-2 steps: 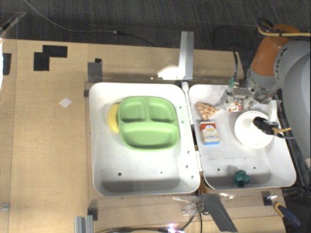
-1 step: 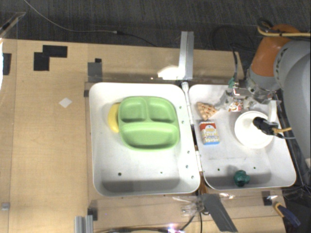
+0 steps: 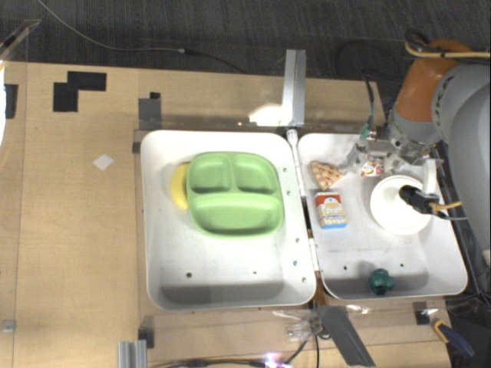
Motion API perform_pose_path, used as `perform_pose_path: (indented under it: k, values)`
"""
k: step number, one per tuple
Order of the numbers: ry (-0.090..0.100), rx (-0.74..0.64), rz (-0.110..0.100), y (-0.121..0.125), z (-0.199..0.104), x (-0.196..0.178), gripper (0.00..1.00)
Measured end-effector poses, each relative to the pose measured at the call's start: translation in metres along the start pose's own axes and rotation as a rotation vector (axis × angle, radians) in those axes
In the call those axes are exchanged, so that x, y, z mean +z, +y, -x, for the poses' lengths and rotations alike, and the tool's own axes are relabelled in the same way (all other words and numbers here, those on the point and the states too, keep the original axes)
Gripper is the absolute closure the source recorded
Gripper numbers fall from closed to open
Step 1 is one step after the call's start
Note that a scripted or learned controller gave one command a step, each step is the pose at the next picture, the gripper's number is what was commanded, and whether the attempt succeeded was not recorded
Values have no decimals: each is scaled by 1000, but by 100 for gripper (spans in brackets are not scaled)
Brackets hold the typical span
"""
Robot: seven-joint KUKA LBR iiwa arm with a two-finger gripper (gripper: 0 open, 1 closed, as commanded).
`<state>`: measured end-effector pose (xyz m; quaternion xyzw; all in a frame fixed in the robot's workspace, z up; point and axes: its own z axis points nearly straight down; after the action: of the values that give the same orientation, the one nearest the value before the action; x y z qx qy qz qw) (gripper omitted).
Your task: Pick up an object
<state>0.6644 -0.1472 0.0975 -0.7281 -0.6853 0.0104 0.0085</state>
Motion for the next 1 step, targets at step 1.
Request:
perform_pose_path:
  k: [1]
  values:
    - [-1, -2, 0, 0, -1, 0, 0]
